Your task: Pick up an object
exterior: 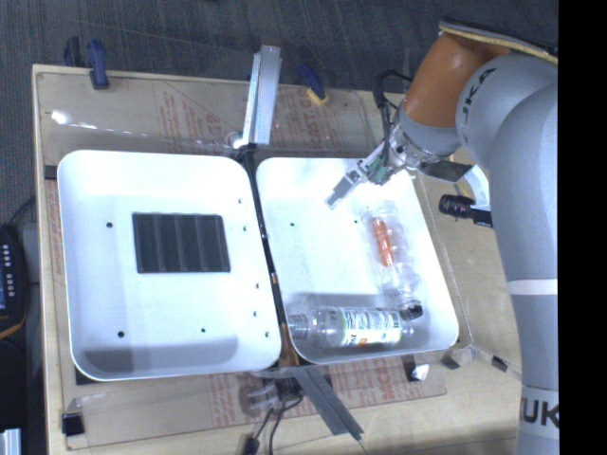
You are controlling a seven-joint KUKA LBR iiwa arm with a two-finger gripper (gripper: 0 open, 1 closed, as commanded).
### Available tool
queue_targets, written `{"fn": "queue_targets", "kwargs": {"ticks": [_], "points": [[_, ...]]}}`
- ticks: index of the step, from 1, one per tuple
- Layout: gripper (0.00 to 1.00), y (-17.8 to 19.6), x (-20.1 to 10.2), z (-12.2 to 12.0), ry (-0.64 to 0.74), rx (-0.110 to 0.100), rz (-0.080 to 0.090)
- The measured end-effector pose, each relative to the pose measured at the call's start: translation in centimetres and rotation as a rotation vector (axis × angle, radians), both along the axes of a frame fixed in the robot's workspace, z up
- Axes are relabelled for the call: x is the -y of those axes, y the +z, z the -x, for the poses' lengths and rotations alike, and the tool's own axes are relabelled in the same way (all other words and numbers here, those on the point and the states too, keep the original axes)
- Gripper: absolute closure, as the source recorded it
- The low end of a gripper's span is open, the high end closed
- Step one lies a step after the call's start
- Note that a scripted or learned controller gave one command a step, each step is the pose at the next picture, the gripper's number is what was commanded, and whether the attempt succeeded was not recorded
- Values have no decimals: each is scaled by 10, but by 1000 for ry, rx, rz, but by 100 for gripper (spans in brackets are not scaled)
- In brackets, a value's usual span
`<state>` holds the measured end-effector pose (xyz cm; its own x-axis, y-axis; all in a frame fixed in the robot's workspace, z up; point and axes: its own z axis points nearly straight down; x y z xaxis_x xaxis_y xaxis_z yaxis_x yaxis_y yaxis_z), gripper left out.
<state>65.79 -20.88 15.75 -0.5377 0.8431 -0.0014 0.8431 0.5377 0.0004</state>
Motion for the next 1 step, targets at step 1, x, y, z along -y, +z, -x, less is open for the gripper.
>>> {"fn": "queue_targets", "kwargs": {"ticks": [1], "points": [[0, 6, 0, 46, 74, -3, -1]]}}
